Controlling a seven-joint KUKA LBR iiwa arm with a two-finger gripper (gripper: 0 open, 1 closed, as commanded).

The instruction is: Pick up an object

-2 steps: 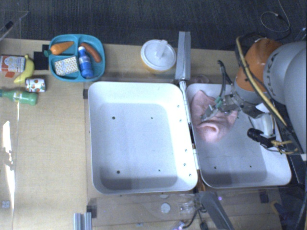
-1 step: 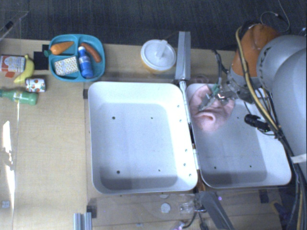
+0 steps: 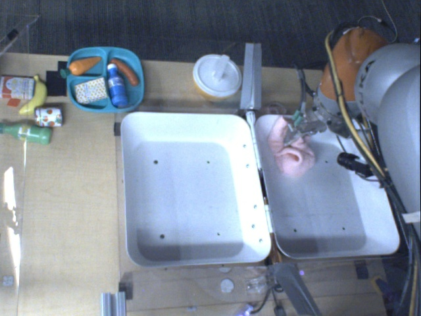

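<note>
Where the big grey arm (image 3: pixel 388 104) comes in from the right, its pincer (image 3: pixel 304 122) sits low in the right bin (image 3: pixel 342 236), up near the far end. It is right at a soft pink thing (image 3: pixel 291 150), touching its top edge or very close to it. The pincer is small and dark from here, so I cannot tell how it is set or if it has a grip on anything. The pink thing looks like a bunched-up cloth. It lies on the floor of the right bin, near the far wall and near the side that meets the other bin. The arm has an orange band (image 3: pixel 352 48) higher up, and black and yellow cables (image 3: pixel 358 147) run down along it. The left bin (image 3: pixel 191 189) sits just beside the right one, with their walls touching in the middle. Behind the bins, on the wooden bench (image 3: pixel 59 209), stands a round white cup with a lid (image 3: pixel 217 76). Further left there is a blue tray (image 3: pixel 105 78) with toy food in it. A toy banana (image 3: pixel 34 95), a small can (image 3: pixel 48 116) and a green bottle (image 3: pixel 26 133) lie at the far left.
</note>
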